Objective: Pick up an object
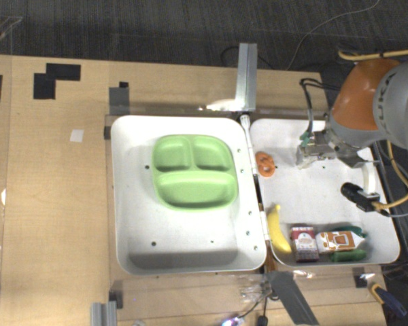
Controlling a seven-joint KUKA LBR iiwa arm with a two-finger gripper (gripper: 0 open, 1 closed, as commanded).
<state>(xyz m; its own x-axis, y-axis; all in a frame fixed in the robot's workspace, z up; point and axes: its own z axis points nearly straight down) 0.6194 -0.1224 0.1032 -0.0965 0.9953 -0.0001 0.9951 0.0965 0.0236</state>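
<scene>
The gripper (311,149) hangs over the right bin (387,250); its jaw state cannot be told. At nine o'clock, the orange pretzel (264,164) looks light, brittle, best pinched across its loops.

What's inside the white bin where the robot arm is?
The right bin holds a banana and snack boxes along its near edge, plus a small orange ring by the divider. The gripper hangs over it; whatever lies under the arm is covered.
</scene>
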